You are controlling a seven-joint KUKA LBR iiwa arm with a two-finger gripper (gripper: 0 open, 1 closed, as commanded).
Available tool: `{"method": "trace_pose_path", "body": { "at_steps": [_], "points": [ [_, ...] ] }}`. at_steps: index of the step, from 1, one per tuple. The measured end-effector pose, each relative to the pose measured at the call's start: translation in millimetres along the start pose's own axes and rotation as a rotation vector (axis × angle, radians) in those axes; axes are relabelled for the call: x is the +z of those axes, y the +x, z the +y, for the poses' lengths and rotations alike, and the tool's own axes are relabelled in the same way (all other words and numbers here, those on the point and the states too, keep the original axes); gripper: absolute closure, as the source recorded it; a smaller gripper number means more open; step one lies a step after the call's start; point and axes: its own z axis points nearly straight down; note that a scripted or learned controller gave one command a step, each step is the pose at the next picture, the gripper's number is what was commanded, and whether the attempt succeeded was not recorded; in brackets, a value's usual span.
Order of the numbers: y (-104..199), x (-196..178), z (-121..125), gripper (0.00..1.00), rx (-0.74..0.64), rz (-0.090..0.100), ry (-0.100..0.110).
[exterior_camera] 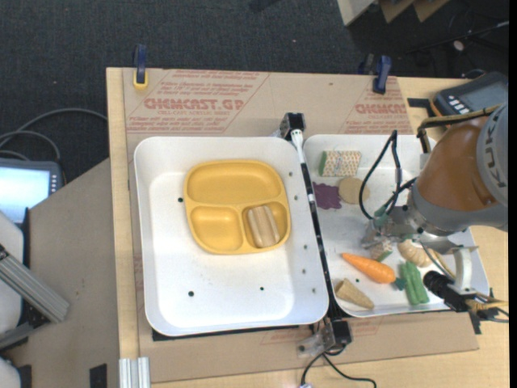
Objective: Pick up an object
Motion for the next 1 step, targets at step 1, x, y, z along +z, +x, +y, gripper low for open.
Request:
{"method": "trace_pose_path", "body": {
  "at_steps": [1],
  "points": [
    [64.7, -96.1, 42.1, 1.00, -0.011, 0.003, -0.011]
  ]
}}
